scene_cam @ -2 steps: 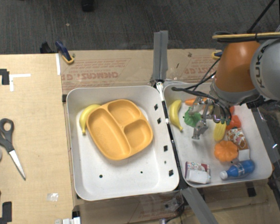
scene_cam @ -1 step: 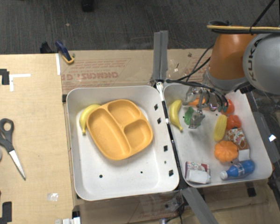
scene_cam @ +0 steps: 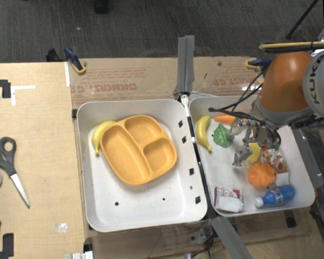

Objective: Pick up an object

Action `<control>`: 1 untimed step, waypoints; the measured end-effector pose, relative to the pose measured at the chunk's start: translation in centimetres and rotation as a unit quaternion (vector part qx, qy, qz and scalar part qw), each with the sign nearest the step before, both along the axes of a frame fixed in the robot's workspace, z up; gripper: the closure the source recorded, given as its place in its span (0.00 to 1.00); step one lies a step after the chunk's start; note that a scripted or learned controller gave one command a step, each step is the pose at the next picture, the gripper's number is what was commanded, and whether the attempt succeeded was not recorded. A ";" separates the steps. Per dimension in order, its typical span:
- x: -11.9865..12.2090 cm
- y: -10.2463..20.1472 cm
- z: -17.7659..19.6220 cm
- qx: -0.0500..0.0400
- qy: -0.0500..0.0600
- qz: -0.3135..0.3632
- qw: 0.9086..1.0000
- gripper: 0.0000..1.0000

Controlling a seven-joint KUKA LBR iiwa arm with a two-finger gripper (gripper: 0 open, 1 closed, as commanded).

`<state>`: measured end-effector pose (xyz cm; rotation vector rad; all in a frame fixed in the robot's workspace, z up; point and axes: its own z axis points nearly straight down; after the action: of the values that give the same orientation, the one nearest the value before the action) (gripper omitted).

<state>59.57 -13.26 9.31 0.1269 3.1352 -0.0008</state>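
Note:
My gripper (scene_cam: 245, 149) hangs low in the right bin (scene_cam: 298, 200), below the orange band of the arm (scene_cam: 281, 82). A small yellow object (scene_cam: 254, 154) lies right beside it, partly hidden by the gripper. To its left sit a green object (scene_cam: 221, 135) and a banana (scene_cam: 203, 133). An orange carrot-like piece (scene_cam: 224, 118) lies at the back. An orange ball (scene_cam: 261, 175), a printed packet (scene_cam: 274, 159), a blue bottle (scene_cam: 276, 196) and a white carton (scene_cam: 228, 199) lie toward the front.
The left bin (scene_cam: 101, 210) holds a yellow divided plate (scene_cam: 137, 149) with a second banana (scene_cam: 99, 135) tucked behind its left edge. Scissors (scene_cam: 9, 166) lie on the bench at far left. A grey divider bar (scene_cam: 185, 60) runs between the bins.

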 end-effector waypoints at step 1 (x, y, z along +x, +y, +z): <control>4.4 3.5 0.1 0.000 -0.001 0.022 1.000 0.00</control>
<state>63.98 -9.74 9.45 0.0576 3.1345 0.0002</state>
